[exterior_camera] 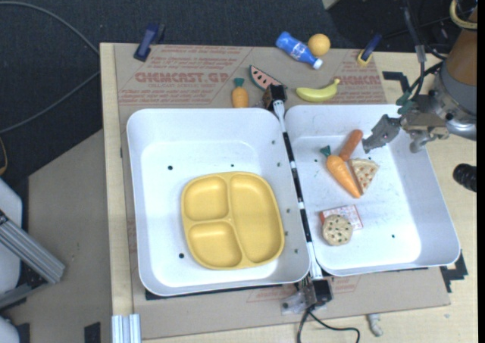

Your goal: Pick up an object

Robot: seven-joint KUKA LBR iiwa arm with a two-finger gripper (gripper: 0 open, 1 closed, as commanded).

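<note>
Over the right bin (432,182), the gripper (383,133) hangs with fingers apart and nothing between them, poised just beside the sausage (351,143), which lies against the carrot (342,174) and pizza slice (365,175), an easy first pick

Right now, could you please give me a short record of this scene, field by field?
left bin: yellow tray with three compartments
right bin: carrot, sausage, pizza slice, cookie
gripper: over the right bin's far side, right of the sausage, holding nothing that can be seen
behind the bins: bottle, orange, banana, watermelon slice, small carrot
</note>
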